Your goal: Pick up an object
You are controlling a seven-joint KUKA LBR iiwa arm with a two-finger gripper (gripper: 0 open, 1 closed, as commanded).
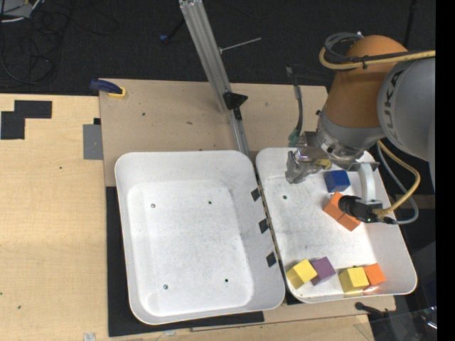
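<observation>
My gripper hangs low over the far end of the right bin, under the grey and orange arm. A blue block lies just right of it. An orange block sits a little nearer, partly behind a black cable part. Along the near edge of the right bin lie a yellow block, a purple block, another yellow block and an orange block. Nothing shows between the fingers.
The left bin lies beside the right one, with black clips along the shared edge. A slanted metal rail rises behind the bins. Cables loop from the arm over the right bin's right side.
</observation>
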